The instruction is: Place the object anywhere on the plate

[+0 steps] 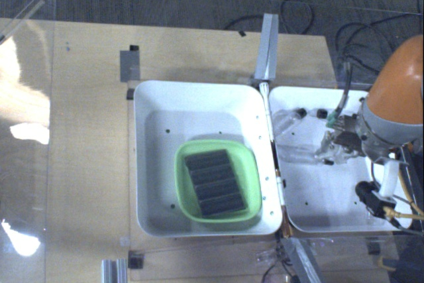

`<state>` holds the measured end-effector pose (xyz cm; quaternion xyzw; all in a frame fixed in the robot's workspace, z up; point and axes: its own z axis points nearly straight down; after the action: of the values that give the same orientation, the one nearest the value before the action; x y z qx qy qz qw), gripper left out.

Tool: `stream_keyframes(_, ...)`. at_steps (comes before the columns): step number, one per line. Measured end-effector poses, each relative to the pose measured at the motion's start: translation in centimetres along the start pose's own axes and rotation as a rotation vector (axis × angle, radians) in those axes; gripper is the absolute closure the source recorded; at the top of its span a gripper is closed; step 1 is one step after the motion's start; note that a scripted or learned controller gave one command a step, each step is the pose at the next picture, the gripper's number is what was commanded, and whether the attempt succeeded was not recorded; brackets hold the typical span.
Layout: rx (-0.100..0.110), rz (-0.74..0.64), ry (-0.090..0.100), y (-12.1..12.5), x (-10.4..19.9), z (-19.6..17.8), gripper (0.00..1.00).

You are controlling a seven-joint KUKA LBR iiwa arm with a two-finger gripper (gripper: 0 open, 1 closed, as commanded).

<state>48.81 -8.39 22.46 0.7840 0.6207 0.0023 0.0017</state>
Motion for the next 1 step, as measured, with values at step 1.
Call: stream_keyframes(1,0.003,-0.202,0.000,-1.38,5.66,4.04,1.00)
